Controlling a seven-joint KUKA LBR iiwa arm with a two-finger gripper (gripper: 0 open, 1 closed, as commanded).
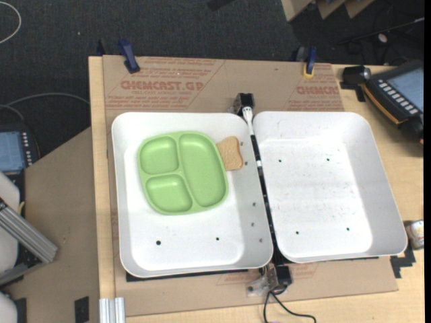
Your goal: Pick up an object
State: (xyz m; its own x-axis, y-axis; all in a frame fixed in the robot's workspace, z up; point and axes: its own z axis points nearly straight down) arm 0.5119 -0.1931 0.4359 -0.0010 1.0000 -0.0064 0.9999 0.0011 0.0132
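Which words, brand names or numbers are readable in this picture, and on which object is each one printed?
"CHEMCAST GP", in red, on the brown board under the bins, at its far left.
"CHEMC...", the same red print, at the board's far right; the right bin cuts it off.
Smaller red lines beneath both: too blurred to read.
Handheld screen device at the right edge: markings too small to read.

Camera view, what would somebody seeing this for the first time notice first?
The bright green divided plate stands out, lying in the upper part of the left white bin. A small tan slice, like toast, sits against the plate's right edge. The right white bin shows only dark specks.
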